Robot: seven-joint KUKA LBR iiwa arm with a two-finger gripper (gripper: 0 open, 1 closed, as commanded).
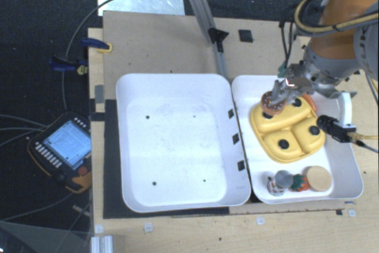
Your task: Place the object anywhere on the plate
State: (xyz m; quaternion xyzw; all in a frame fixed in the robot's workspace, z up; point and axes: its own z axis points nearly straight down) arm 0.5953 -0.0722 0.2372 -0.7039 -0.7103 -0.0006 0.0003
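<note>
Camera view: the gripper (277, 99) hangs over the far-left lobe of the yellow sectioned plastic plate (288, 130) in the right white bin (349, 172). Jaws grasping a small brown round object (272, 106), just above the plate. Small toys lie at the bin's near edge.

A single fixed camera looks down at a slant from above the bench (177, 32), far enough back to take in both white bins (172, 139) whole, with the arm (340, 21) entering from the right.
</note>
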